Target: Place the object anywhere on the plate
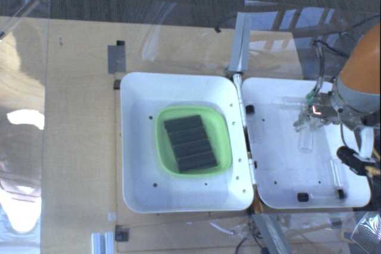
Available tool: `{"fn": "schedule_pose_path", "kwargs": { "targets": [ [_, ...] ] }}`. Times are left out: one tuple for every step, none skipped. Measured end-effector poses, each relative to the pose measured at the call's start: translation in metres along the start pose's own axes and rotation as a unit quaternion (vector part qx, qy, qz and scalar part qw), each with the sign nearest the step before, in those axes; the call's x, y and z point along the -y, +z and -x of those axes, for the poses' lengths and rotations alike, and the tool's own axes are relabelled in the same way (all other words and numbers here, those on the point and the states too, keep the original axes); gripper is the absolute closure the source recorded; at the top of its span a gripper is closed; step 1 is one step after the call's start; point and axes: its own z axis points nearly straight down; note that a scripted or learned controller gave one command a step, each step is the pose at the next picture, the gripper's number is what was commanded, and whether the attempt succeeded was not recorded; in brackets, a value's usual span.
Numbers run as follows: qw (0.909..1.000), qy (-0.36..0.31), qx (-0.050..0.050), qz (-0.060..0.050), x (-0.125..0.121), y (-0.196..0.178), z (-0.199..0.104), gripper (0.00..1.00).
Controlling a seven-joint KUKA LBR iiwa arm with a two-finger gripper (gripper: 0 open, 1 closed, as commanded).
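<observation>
Well left of the tool (pixel 306 122), the block (pixel 190 143) is seen lying on the plate (pixel 222 143); placement is judged done. Tool state cannot be told.

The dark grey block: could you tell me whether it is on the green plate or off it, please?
On it. The dark grey block lies flat inside the green plate, green rim visible all around, in the left bin.

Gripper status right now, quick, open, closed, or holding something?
Gripper: over the right bin; open or closed cannot be told, and nothing is visibly held between its fingers.
</observation>
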Motion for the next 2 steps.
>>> {"fn": "schedule_pose_path", "kwargs": {
  "targets": [
    [1.0000,0.000,0.000,0.000,0.000,0.000,0.000,0.00],
    [1.0000,-0.009,0.001,0.001,0.045,-0.098,0.042,0.00]
  ]
}}
